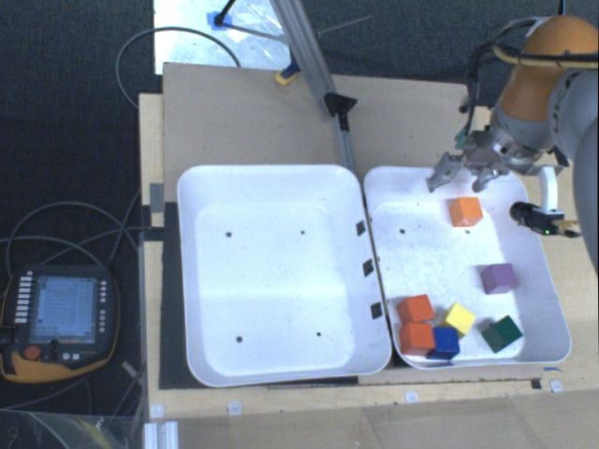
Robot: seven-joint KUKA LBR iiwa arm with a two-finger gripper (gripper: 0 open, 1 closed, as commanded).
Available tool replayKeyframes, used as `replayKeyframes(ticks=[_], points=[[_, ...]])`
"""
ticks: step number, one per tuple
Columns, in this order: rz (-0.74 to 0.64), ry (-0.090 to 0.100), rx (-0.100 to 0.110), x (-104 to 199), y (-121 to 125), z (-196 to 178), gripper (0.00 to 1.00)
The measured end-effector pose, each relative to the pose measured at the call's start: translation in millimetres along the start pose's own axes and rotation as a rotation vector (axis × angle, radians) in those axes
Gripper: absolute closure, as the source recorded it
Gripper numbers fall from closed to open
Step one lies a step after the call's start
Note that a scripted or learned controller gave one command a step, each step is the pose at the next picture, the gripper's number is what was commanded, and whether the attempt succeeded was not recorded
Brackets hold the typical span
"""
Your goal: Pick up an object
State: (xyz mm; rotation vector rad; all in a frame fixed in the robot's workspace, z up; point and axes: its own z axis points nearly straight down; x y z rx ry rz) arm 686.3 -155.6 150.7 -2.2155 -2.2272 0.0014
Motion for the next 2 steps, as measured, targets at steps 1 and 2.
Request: replayKeyframes(ticks=[1,2], points=[[0.0,-0.006,-0.018,-5.1,0.0,53.1,0.0],[0.0,-0.004,-0.01,-5.9,3.7,52.9,0.0]])
